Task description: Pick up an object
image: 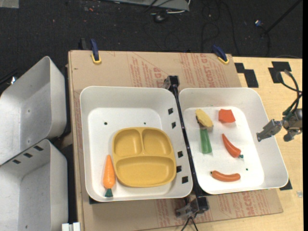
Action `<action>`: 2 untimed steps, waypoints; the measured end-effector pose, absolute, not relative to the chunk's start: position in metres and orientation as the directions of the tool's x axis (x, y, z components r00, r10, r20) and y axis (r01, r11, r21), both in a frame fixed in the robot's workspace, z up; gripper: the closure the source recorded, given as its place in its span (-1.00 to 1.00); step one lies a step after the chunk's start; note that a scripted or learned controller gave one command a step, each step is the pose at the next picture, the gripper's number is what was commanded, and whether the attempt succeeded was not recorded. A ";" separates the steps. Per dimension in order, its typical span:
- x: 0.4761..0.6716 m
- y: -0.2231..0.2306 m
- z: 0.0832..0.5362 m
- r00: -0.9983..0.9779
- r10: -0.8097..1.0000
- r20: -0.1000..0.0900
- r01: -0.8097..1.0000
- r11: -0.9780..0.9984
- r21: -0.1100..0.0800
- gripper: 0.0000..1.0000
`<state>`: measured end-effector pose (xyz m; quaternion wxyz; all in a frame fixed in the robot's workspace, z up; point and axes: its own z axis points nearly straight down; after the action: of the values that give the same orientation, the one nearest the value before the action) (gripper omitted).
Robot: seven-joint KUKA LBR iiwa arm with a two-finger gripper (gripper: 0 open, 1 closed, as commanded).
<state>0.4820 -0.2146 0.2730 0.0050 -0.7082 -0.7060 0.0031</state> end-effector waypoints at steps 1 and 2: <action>0.484 -0.214 0.279 -0.001 1.000 -0.001 1.000 0.001 0.000 -1.00; 0.486 -0.205 0.232 0.000 1.000 0.002 1.000 0.000 -0.004 -1.00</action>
<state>0.4862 -0.2051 0.2316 0.0022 -0.7072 -0.7070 0.0009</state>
